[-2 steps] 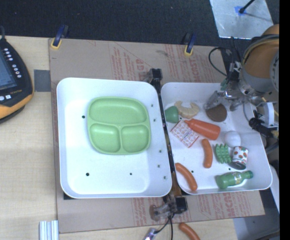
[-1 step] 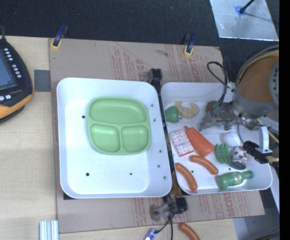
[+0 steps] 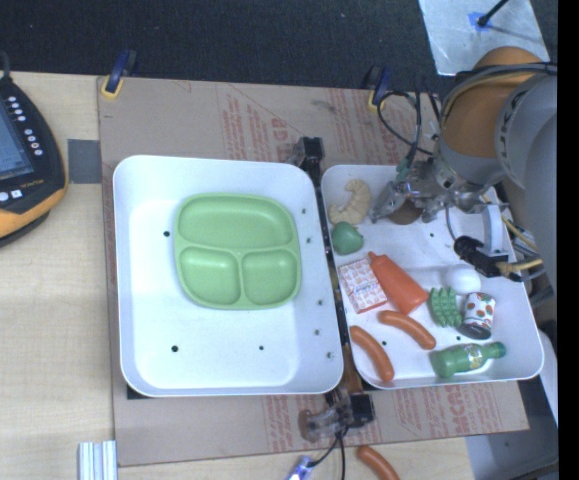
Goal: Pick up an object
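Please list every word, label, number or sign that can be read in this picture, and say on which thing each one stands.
No text can be read here.
Cardboard sheet: faint red printing, too blurred to read.
Small red-and-white card in the right bin: a printed pattern, too small to read.
Green bottle: its label is too small to read.
Handheld controller: screen and buttons, nothing legible.
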### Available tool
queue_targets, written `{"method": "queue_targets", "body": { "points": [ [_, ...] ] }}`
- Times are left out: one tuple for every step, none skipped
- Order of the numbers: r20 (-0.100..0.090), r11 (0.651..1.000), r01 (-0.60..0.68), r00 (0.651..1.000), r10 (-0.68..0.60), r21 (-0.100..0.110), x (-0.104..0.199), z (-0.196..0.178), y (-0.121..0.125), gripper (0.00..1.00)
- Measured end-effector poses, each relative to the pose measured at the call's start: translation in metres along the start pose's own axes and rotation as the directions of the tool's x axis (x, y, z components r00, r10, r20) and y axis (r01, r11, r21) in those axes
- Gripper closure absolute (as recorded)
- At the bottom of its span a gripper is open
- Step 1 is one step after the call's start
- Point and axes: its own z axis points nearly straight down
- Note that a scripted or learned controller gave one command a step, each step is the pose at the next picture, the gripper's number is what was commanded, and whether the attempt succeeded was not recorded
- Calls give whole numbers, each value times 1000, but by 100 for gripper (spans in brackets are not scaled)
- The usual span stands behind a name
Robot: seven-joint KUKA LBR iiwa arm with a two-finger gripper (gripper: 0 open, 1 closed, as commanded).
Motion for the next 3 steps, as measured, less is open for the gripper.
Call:
{"method": "queue_targets", "body": {
  "points": [
    [0, 1000, -2, 1000, 2, -1, -53, 0, 0, 0],
    [1, 1000, 0, 1000, 0, -3, -53, -12, 0, 100],
    [1, 1000, 0, 1000, 0, -3, -53, -12, 0, 0]
  ]
}}
